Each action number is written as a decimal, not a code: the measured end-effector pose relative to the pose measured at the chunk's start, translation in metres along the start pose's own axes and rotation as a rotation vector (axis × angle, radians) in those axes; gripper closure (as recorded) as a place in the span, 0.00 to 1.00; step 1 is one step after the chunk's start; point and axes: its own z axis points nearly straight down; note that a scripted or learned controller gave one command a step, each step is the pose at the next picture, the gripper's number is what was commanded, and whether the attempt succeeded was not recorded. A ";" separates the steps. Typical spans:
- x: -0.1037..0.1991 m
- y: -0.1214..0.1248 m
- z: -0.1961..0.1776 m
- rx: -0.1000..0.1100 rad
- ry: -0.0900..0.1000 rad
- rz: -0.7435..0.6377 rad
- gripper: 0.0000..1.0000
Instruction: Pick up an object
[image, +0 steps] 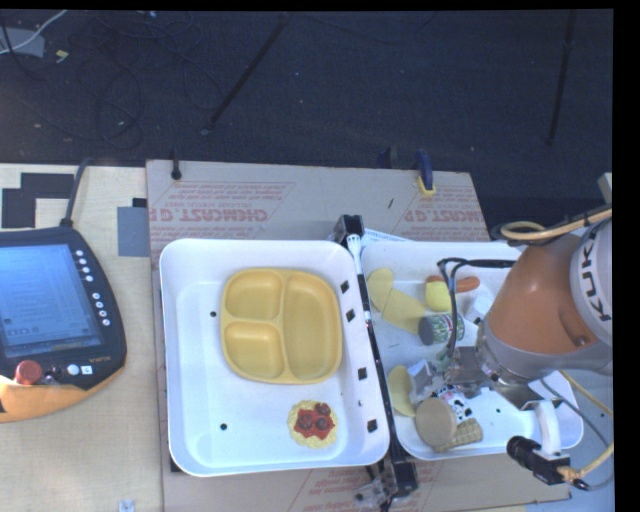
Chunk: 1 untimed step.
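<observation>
Camera view
Gripper (447, 383): down in the right bin (560, 432), among the toys; whether it grips anything, I cannot tell.
Right bin: yellow piece (392, 298) and small can (440, 328) just beyond the gripper, round tan piece (434, 423) and waffle cone (466, 433) just beneath it.
Left bin (190, 340): well left of the gripper, holding a yellow divided plate (280, 325) and a small tart (312, 423).
Edges: the bins' shared wall sits close on the gripper's left; bare floor lies to its right.

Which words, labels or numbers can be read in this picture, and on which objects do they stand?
"KUK", black letters cut off by the edge, on the arm.
Red print, upside down, on the cardboard sheet: too blurred to read with certainty.
Screen text on the control pendant: too small to read.
</observation>
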 end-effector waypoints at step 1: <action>0.002 0.056 0.033 -0.025 -0.005 0.000 0.00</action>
